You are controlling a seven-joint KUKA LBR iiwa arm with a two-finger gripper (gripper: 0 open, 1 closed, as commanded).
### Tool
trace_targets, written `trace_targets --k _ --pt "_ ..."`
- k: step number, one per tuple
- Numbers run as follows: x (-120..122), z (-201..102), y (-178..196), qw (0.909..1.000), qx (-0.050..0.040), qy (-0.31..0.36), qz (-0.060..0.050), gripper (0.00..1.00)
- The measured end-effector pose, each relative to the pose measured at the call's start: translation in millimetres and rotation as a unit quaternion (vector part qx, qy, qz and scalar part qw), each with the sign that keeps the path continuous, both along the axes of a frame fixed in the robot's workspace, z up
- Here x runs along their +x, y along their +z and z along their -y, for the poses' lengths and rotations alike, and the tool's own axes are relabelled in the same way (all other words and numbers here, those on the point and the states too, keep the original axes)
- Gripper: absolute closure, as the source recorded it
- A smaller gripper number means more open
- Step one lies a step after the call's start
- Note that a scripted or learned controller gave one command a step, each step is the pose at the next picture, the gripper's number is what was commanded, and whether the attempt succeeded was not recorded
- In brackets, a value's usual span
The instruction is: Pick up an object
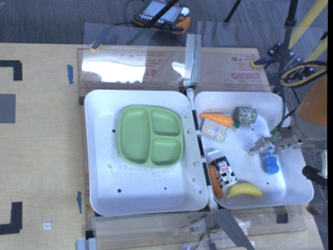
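Wooden table (41, 139): we see the hand (264, 146) over the blue bottle (270, 162), grip unclear; nothing lifted yet.

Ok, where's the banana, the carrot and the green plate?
banana (244, 191), camera view, middle of its curve
carrot (217, 119), camera view, middle of the orange part
green plate (135, 135), camera view, its big left section

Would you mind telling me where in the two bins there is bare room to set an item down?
The left bin has open floor around the green divided plate, widest along its near and left sides. The right bin is crowded: carrot, can, cow-print carton, banana, and a blue bottle by the pincer. Its small bare patch lies centrally, between carton and bottle.
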State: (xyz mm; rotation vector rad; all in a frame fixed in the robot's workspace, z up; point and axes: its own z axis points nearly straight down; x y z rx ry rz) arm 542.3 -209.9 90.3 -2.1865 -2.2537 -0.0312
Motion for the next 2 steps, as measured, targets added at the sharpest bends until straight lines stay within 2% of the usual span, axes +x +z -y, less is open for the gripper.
trace_targets --k 1,2 --pt "-1 4 9 1.0 -0.005 -0.001 0.0 1.0" --pt "16 -49 118 0.9984 -0.0073 -0.056 -0.006 1.0"
